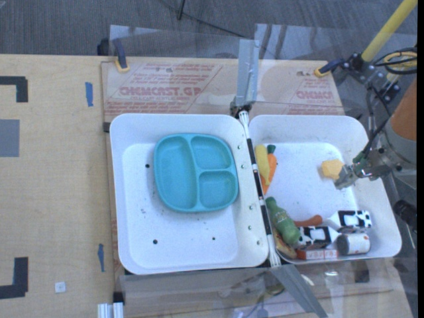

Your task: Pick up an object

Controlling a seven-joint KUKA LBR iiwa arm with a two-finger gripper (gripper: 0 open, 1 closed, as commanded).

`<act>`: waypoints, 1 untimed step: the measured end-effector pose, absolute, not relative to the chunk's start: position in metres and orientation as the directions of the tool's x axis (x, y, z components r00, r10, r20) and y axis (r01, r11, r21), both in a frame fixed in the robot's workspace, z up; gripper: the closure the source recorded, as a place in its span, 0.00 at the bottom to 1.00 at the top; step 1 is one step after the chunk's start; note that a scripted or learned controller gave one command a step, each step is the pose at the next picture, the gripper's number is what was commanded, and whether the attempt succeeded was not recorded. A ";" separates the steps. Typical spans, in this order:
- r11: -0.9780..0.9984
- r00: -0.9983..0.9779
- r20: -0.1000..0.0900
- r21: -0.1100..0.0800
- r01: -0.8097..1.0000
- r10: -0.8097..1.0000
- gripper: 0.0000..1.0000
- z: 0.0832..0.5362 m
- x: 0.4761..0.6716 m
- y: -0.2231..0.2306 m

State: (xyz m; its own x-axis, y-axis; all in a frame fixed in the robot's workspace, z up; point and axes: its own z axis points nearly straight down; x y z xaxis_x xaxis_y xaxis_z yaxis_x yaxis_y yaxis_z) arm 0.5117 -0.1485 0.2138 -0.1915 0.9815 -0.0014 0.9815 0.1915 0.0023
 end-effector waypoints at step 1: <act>0.132 -0.132 -0.003 0.003 0.991 0.991 1.00 0.235 0.528 -0.154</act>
